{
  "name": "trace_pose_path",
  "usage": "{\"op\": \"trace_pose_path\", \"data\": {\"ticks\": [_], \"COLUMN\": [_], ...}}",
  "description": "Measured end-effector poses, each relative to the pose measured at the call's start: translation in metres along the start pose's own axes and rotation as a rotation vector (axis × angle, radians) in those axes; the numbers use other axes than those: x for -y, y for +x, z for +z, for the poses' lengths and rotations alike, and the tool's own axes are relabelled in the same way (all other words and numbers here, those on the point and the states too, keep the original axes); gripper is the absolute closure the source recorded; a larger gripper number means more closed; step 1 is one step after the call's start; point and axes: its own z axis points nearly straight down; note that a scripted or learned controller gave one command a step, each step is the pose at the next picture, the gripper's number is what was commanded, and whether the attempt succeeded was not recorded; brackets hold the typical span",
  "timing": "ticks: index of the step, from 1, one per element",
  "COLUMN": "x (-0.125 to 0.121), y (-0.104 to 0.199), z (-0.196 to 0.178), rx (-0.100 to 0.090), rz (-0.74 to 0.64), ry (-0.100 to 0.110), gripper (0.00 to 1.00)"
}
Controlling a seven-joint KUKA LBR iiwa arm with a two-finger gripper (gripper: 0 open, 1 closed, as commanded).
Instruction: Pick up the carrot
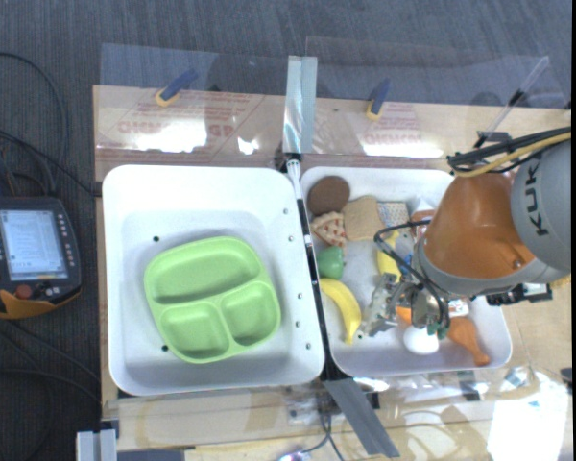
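Grey arm with orange band over the right bin (504, 353), gripper (403, 310) low among toy food, jaw state hard to tell; carrot (468, 339) just beside it, near white egg (421, 340); banana (343, 305) left; green plate (211, 298) in left bin (125, 257).

Right bin (499, 353) crowded: banana (343, 305) to my left, white egg-shaped piece (421, 340) and carrot (466, 338) close below my gripper (403, 310), brown round piece (328, 193) and cracker (362, 217) toward the far wall. Little clear floor between them. Left bin (125, 257) roomier; green divided plate (211, 299) takes its middle.
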Motion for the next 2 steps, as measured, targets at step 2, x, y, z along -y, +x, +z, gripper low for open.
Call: {"op": "trace_pose_path", "data": {"ticks": [2], "x": [0.001], "y": [0.003], "z": [0.012], "rx": [-0.011], "rz": [0.393], "ry": [0.0], "gripper": [0.0]}}
